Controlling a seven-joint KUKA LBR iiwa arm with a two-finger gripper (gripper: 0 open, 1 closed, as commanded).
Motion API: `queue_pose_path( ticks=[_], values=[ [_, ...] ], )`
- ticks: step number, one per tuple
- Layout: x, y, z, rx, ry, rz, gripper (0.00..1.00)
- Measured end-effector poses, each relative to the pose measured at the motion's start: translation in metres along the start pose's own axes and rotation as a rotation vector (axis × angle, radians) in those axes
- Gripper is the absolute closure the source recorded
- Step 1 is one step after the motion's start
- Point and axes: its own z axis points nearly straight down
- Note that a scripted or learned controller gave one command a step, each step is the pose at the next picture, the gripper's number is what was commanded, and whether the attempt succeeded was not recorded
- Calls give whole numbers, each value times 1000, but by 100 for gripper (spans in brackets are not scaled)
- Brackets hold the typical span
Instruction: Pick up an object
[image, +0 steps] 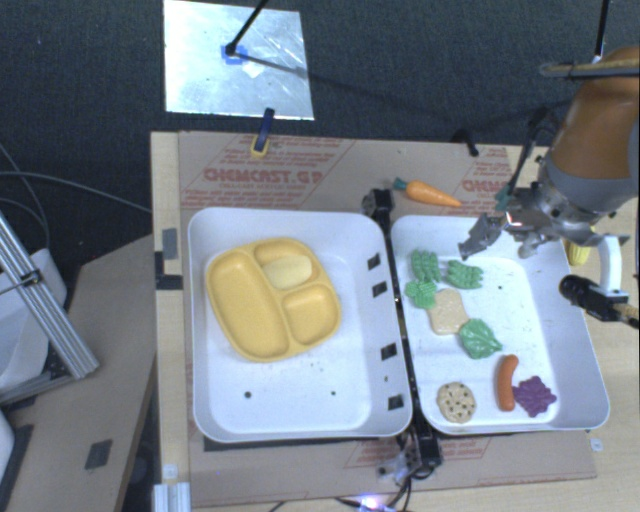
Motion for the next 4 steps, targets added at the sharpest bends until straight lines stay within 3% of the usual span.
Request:
queue_pose_path(
  ticks=[1, 2, 3, 4],
  values=[
    [60, -108, 22, 9, 4, -5, 0],
    [2, -71, 118, 6, -1, 6, 0],
    [-2, -105, 171, 6, 2, 4, 0],
    [12, -106, 139, -2, 0, -2, 0]
  ],
)
